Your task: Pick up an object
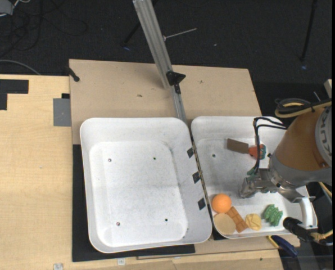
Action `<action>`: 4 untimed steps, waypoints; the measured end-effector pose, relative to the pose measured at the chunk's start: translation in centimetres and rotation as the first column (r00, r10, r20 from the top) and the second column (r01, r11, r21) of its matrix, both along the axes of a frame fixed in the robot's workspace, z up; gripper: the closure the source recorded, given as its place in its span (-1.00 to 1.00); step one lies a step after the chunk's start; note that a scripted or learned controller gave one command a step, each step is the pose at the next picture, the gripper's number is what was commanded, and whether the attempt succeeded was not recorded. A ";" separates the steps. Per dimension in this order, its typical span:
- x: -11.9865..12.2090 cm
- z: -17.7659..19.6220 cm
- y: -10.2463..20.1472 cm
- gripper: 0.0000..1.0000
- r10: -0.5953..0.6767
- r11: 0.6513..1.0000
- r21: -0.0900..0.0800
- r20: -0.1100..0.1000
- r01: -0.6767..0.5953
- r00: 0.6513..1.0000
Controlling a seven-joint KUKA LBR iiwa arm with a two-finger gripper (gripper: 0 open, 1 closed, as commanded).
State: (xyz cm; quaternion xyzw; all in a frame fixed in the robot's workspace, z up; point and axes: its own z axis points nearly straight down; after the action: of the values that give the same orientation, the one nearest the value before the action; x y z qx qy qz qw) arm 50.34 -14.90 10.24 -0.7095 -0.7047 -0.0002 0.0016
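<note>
The right bin (218, 136) holds several small objects. An orange ball (221, 202) lies near its front left, with a tan flat piece (225, 223) and a brown stick (238, 219) just in front of it. A yellow lump (253, 221) and a green toy (272, 214) lie along the front edge. A brown block with an orange-red end (243, 147) rests farther back. My gripper (247, 189) reaches down into this bin from the right, its tip low over the floor between the ball and the green toy. I see nothing held in it.
The left bin (136, 179) sits beside the right one, with black clips (195, 176) along their shared edge. A metal rail (156, 44) slants up from behind the bins. A black cable (264, 125) loops off the arm's wrist.
</note>
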 end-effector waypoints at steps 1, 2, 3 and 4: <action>0.2 4.2 -0.4 1.00 0.006 1.000 -0.003 0.003 -0.006 1.000; 0.2 8.6 0.2 1.00 0.009 1.000 -0.003 0.004 -0.009 1.000; 0.3 13.9 0.1 1.00 0.008 1.000 -0.003 0.005 -0.008 1.000; 1.3 12.9 4.6 1.00 0.010 1.000 0.000 -0.002 -0.010 1.000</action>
State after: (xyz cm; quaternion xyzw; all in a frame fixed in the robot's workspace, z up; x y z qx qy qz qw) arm 51.64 -10.25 23.12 -0.7060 -0.7082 0.0004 0.0024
